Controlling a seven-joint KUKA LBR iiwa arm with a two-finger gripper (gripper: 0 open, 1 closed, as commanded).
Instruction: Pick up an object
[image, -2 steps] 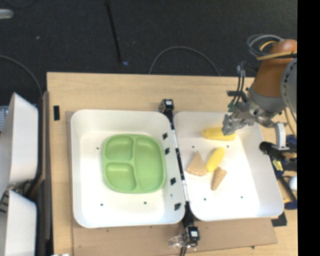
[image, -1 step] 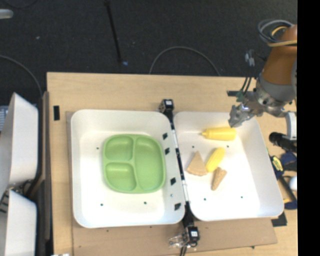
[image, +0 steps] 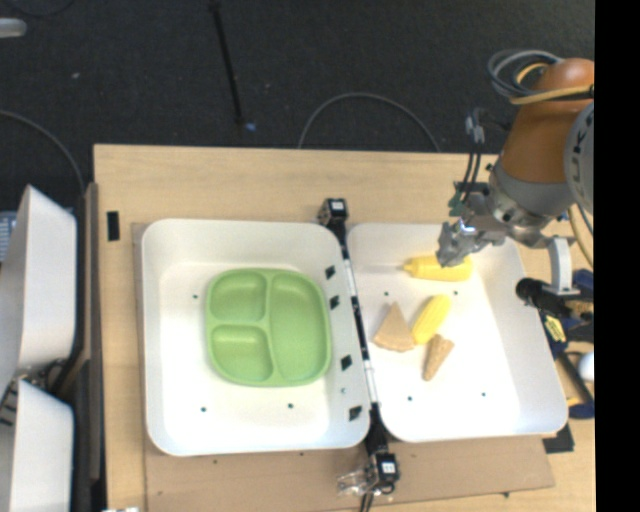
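The wooden bench (image: 120, 300) carries two shallow white bins side by side. The left bin (image: 170, 400) lies well to the left of the gripper and holds a green compartment plate (image: 268, 325), which rests flat near the bin's middle and shows three sections. The right bin (image: 510, 400) is the one the arm (image: 545, 130) reaches into; the arm is grey with an orange band above the wrist and descends from the upper right. The gripper (image: 455, 248) is positioned over the bin's upper area, directly above and apparently in contact with the right end of a yellow banana-shaped object (image: 432, 268), which lies roughly level on the bin floor and extends to the gripper's left. Whether the gripper is spread or pressed together cannot be determined from this angle, and no object is visibly lodged in it. A yellow corn cob (image: 431, 316) lies tilted just below the gripper, apart from the banana-shaped object. A tan wedge-shaped piece (image: 395, 330) lies below and to the left of the gripper, just beside the cob. A smaller tan cone-shaped piece (image: 436, 356) lies farthest below the gripper, just under the cob's lower end
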